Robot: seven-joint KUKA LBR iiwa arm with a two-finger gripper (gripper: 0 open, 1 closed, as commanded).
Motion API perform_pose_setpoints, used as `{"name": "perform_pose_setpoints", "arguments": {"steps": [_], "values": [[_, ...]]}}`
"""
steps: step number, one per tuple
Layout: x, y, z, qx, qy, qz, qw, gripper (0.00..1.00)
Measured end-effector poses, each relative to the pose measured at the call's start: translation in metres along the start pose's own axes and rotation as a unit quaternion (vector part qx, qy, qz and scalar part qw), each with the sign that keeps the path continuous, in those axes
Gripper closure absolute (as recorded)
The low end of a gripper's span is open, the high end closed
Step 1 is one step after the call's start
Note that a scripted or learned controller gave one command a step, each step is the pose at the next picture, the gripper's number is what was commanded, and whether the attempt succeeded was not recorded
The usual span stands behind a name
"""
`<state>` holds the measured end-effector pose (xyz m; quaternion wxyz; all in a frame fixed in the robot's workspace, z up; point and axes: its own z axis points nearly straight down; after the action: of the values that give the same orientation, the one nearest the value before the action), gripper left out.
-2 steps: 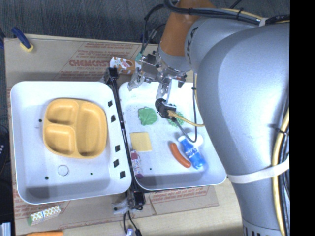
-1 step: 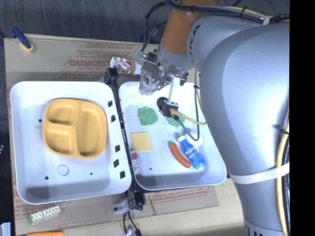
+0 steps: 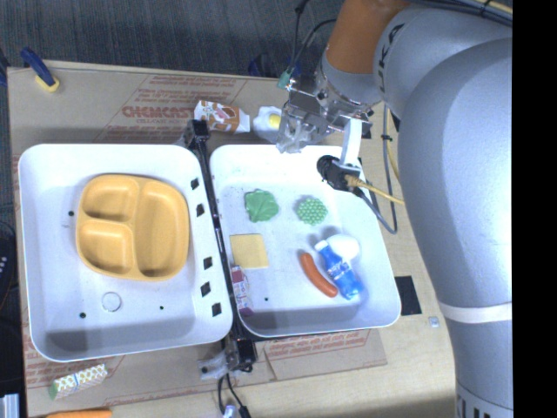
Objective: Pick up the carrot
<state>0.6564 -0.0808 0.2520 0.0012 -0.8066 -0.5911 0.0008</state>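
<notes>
- Cardboard sheet under both bins carries red printing; the lettering is too blurred to read.
- Blue-and-yellow object lies at the desk's far left corner, on the cardboard edge.
- Small printed wrapper lies on the desk in front of the left bin; its text is not legible.
- Left bin: shallow white plastic with rounded corners. It holds a yellow-orange tray with three compartments, smooth and glossy.
- A strip of black clips runs along the seam where the two bins meet.
- Small carton with brown and white print sits just behind the seam; the label is unreadable.
- Right bin: same white plastic.
- Inside it, from the left: a flat pale-yellow square, like a cheese slice, with a green leafy piece beyond it.
- Round green knobbly piece lies beside the leaf, apart from it.
- Carrot: an orange-red, smooth, slim rod with rounded ends, lying flat in the near right part of the right bin. Its long axis runs diagonally from far-left to near-right.
- Blue and white bottle lies just beside the carrot on its right, about touching it.
- Gripper hangs over the right bin's far rim, well apart from the carrot. Whether its fingers are spread or closed cannot be told; nothing is visibly in them.
</notes>
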Motion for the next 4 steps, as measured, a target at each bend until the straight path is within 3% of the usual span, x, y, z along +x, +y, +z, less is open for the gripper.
{"name": "perform_pose_setpoints", "arguments": {"steps": [1, 3, 4], "values": [[-0.042, -0.026, -0.038, 0.001, -0.001, 0.052, 0.9986, 1.0], [0.039, -0.175, 0.061, 0.002, -0.001, 0.138, 0.9905, 1.0], [-0.007, -0.158, -0.019, 0.001, 0.0, 0.212, 0.9772, 1.0]]}}
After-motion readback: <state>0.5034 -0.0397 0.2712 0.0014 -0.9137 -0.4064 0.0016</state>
